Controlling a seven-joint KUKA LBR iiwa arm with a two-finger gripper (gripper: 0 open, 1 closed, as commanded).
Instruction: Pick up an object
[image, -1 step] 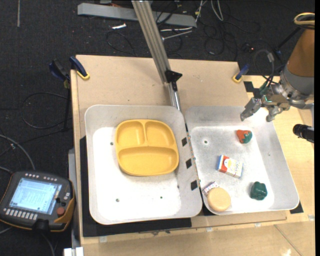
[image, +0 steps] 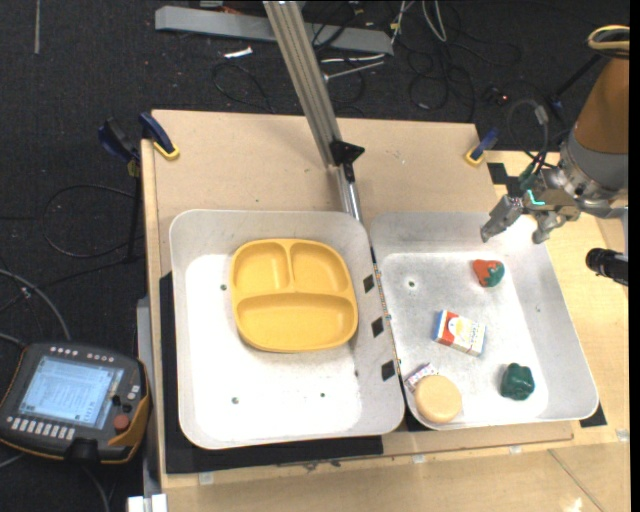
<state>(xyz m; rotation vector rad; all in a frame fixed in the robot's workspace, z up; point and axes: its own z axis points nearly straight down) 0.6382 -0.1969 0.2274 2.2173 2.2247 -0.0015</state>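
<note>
The right bin (image: 560, 300) holds a small red object (image: 488, 272) near its back, a white and orange box (image: 459, 332) in the middle, a green object (image: 517, 381) at the front right and a round tan disc (image: 438, 398) at the front left. My gripper (image: 519, 227) hangs above the back edge of this bin, behind and to the right of the red object, open with nothing between its fingers.
A yellow divided tray (image: 294, 295) lies in the left bin (image: 200, 400). A slanted metal pole (image: 312, 85) rises from the bench between the bins. A teach pendant (image: 70, 400) sits off the bench at the lower left.
</note>
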